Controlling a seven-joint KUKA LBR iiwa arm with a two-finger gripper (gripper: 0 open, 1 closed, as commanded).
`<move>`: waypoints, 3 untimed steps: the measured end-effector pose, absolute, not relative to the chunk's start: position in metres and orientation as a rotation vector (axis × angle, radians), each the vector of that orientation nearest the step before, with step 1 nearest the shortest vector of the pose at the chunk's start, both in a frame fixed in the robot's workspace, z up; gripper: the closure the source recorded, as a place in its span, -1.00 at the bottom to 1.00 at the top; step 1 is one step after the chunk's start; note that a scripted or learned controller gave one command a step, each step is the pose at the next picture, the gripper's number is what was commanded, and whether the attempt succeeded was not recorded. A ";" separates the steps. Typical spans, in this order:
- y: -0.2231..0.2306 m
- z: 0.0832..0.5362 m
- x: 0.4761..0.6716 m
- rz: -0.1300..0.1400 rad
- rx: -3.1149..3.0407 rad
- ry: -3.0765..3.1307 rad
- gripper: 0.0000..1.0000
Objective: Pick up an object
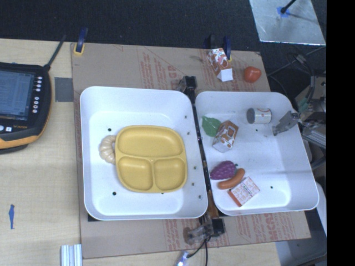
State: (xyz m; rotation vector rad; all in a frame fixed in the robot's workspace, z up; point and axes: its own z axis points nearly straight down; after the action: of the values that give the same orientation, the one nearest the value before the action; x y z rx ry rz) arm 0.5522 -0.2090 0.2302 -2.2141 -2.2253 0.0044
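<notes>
Tool (285,122) at right bin's (288,201) edge, grip state unclear. Could nudge grey can (259,115) rolling.

My orange-and-black teach pendant with its dark screen (16,107) is lying at nine o'clock on the pale wooden bench (39,193). A small red-and-white paper carton (220,64) and a round red plastic tomato (252,74) are sitting side by side at one o'clock on the brown cardboard sheet (138,65).
</notes>
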 end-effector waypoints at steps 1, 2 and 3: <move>-0.211 0.094 0.568 0.007 -2.211 -2.226 -1.00; -0.186 0.092 0.633 0.001 -2.215 -2.225 -1.00; -0.212 0.099 0.657 0.001 -2.214 -2.227 -1.00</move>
State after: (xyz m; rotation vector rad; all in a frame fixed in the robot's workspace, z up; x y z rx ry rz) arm 0.6567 -0.2116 0.0986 -2.2144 -2.2269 0.0013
